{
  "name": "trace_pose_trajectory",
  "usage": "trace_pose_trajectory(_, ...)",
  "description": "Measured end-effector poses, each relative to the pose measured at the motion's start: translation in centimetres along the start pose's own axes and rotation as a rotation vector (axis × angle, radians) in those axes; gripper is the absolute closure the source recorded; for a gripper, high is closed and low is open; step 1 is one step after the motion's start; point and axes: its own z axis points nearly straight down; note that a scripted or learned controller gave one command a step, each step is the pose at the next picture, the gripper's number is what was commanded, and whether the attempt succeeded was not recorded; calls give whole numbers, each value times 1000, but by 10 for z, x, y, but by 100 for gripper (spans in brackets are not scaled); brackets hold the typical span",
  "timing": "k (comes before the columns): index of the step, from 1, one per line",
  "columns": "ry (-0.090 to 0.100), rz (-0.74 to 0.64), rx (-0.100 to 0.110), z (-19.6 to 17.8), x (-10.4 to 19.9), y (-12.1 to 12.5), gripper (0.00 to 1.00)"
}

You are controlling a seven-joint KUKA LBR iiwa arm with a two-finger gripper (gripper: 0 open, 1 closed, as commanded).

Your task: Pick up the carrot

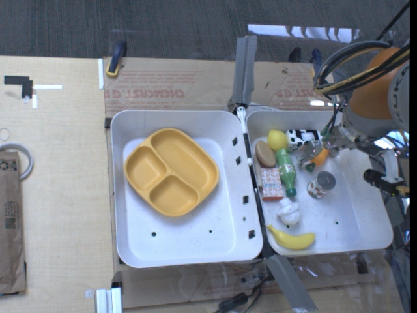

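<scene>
While the tool (324, 146) sits at the carrot (317, 155), right of frame centre | you cannot tell its grip | yellow tray (171, 171) left of centre.

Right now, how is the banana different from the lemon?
The banana is long and curved; the lemon is short and roundish. The banana lies at the near edge of the right bin, apart from the rest, while the lemon sits at the far end, crowded against other items. Both are yellow.
</scene>
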Motion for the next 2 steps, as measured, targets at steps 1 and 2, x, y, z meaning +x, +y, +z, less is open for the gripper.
trace_pose_trajectory(1,-1,3,3,-7,-2,-1,100)
trace_pose_trajectory(2,-2,304,-1,-110,18,39,100)
